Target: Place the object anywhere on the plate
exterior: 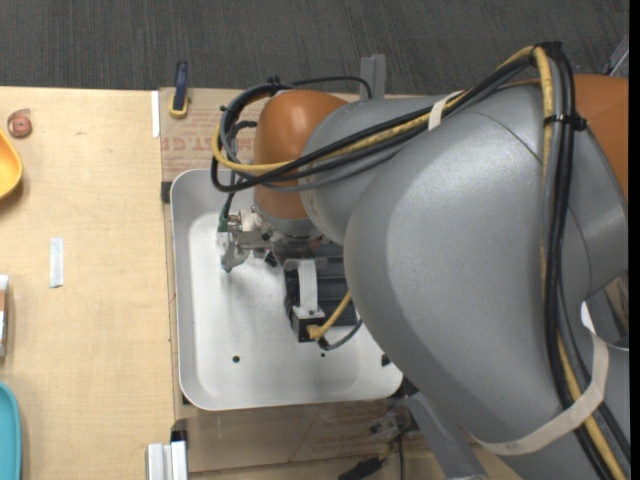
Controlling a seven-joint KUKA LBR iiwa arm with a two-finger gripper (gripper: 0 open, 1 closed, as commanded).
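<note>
looks barely started tbh: end effector [232,256] sits low in the white bin [200,358], can't tell if it's spread or pinching anything, object's hidden somewhere, maybe under the arm [450,268], so i'd guess the placing's all left

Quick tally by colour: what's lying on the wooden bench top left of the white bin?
Orange-yellow piece: 1
Teal piece: 1
Reddish-brown disc: 1
White strip: 1
Grey piece, cut off by the frame edge: 1
Total: 5
</note>
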